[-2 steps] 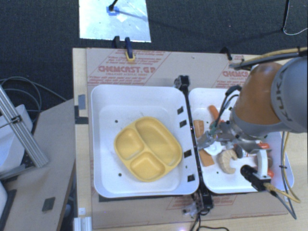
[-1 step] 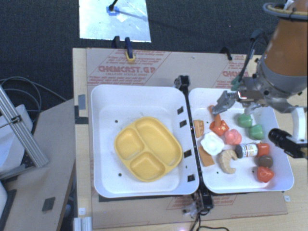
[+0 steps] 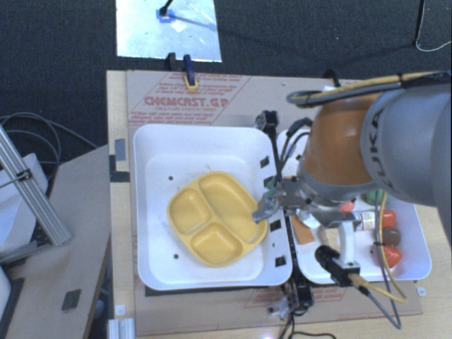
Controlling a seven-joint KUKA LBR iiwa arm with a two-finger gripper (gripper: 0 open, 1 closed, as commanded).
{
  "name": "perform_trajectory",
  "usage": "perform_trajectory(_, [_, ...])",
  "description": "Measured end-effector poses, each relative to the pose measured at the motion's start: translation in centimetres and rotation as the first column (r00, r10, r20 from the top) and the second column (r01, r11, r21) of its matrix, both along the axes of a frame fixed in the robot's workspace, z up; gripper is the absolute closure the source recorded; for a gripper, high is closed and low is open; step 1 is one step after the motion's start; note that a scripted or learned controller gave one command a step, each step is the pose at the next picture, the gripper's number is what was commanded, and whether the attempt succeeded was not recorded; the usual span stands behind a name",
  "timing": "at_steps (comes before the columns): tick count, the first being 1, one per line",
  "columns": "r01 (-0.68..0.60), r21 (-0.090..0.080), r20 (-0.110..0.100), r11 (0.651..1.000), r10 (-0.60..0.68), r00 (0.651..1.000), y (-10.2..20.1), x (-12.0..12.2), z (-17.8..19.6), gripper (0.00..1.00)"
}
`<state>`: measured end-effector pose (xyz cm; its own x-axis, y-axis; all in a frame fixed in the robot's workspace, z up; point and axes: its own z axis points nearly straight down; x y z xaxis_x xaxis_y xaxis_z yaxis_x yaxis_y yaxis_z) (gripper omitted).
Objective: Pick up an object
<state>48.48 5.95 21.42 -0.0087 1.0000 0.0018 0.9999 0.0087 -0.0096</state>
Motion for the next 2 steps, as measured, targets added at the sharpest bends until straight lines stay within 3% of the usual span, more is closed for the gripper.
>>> perform_trajectory(1, [0.016, -0.005, 0.012, 1.0, -0.015, 1.0, -10.2, 3.5, -3.2, 0.0])
perform_trajectory(2, [0.012, -0.004, 0.018, 1.0, -0.012, 1.0, -13.8, 0.2, 5.7, 0.0])
